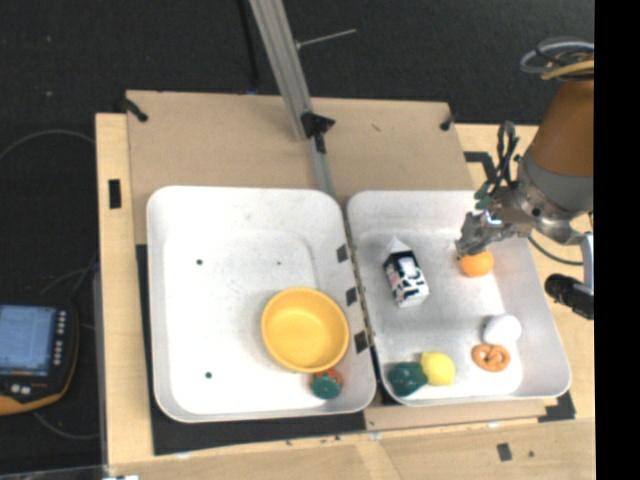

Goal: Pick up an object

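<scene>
We see the claw (474,238) poised directly above a small orange ball (476,263) in the right bin (540,318), its grip impossible for us to judge, with a black-and-white milk carton (405,277) to its left and a white egg (501,328) below it.

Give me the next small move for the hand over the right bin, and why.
Probably a short straight descent onto the orange ball. The hand sits just above it, at the ball's upper edge, near the right bin's far side. The ball lies alone, well apart from the milk carton, so a straight drop looks clear.
</scene>
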Controlling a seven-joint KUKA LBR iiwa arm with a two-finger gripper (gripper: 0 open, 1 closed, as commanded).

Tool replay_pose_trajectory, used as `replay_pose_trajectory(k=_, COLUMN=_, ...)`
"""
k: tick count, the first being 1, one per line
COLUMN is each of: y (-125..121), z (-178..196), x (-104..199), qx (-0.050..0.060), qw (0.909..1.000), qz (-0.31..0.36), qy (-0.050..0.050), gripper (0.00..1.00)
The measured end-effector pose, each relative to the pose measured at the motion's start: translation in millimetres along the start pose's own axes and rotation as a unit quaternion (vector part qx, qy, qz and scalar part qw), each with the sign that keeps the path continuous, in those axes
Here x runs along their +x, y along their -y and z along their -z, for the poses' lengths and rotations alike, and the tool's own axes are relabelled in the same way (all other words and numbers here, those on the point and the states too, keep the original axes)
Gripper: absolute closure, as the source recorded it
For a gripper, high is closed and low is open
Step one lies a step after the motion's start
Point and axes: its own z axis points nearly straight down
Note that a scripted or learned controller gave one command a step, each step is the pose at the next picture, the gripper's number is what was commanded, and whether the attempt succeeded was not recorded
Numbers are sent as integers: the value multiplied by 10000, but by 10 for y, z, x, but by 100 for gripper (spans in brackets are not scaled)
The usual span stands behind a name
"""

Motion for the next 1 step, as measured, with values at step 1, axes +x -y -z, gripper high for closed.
replay_pose_trajectory(k=1, y=-130, z=-18, x=596, qx=28, qw=10000, qz=19, qy=-13, gripper=100)
